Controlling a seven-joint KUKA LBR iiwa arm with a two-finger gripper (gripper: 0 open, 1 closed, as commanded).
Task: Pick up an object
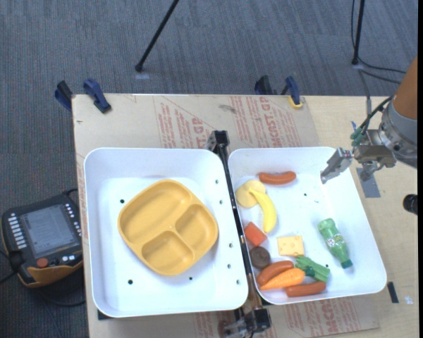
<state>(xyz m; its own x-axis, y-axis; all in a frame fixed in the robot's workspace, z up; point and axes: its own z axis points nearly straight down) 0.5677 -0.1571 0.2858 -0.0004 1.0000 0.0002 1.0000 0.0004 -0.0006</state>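
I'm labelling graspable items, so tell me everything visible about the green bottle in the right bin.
The green bottle is a small toy, seemingly plastic, bright green with a pale label on its body. It lies on its side on the floor of the right bin, near the right wall, neck toward the near-right corner. Nothing touches it; the green vegetable lies apart.

Cardboard-topped table (190, 115) printed with red lettering, blue clamps (96, 94) along its 12 o'clock edge, two shallow white bins directly on it, left bin (102, 189) toward 9 o'clock, right bin (359, 238) toward 3 o'clock, edges touching at centre.
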